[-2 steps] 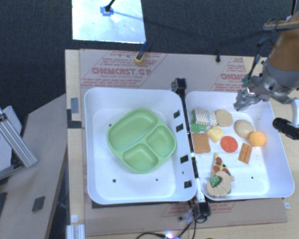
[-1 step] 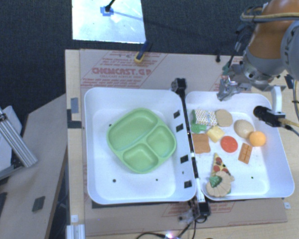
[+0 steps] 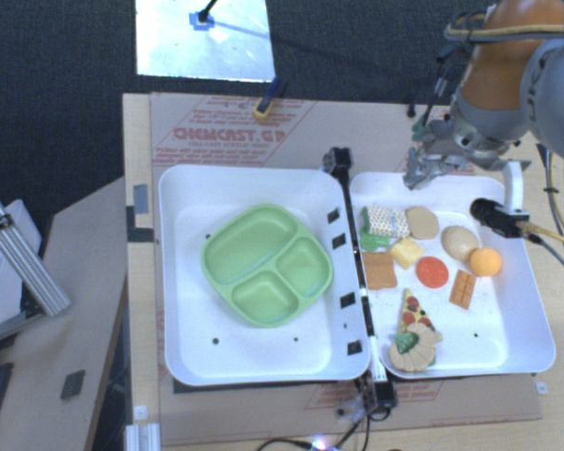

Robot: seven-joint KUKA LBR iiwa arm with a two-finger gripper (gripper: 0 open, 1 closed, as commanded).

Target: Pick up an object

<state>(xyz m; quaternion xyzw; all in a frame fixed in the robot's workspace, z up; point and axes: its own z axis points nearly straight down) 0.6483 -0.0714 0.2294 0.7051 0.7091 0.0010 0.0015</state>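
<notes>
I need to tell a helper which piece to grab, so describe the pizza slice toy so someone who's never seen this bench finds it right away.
Start at the right-hand white bin, the one full of small toy foods, not the one holding the green divided plate. Go to its near edge, close to the divider between the bins. The pizza slice lies there, its wide end over a tan round piece; it alone is a speckled wedge with a pointed tip.
</notes>
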